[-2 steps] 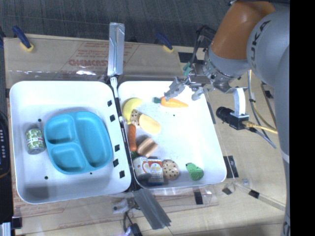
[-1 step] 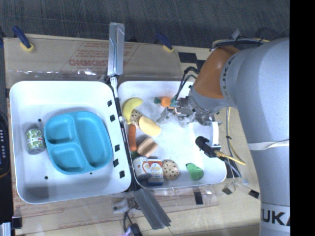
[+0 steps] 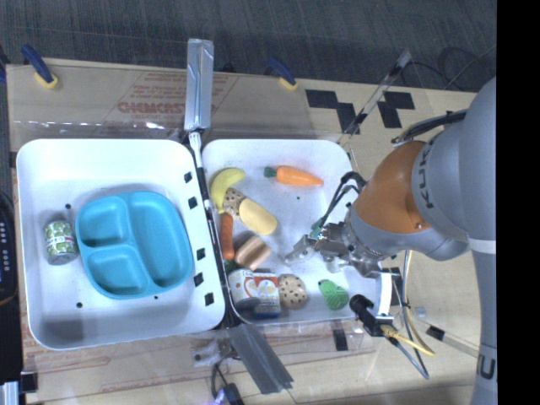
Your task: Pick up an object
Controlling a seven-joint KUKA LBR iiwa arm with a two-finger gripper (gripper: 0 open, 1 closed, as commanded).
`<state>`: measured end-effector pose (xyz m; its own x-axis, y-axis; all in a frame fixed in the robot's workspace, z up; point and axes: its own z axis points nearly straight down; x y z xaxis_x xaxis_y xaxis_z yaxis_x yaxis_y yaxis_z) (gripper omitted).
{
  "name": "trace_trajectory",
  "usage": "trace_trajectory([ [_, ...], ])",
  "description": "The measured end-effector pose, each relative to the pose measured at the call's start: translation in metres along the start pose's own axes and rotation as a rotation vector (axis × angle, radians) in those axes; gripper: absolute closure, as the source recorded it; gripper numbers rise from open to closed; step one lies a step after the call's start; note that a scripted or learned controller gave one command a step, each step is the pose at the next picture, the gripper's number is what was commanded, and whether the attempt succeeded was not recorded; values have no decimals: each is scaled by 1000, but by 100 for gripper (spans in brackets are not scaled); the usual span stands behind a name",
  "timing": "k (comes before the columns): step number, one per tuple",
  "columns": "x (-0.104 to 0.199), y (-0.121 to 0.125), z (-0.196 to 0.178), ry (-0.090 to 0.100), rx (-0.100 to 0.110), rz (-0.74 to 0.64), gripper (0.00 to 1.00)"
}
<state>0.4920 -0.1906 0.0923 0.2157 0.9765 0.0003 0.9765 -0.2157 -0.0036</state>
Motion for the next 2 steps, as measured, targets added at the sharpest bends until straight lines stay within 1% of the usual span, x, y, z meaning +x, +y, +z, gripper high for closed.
trace_trajectory([
  [1, 16, 119, 0, 1, -3, 46, 0],
  [2, 13, -13, 0, 2, 1, 45, 0],
])
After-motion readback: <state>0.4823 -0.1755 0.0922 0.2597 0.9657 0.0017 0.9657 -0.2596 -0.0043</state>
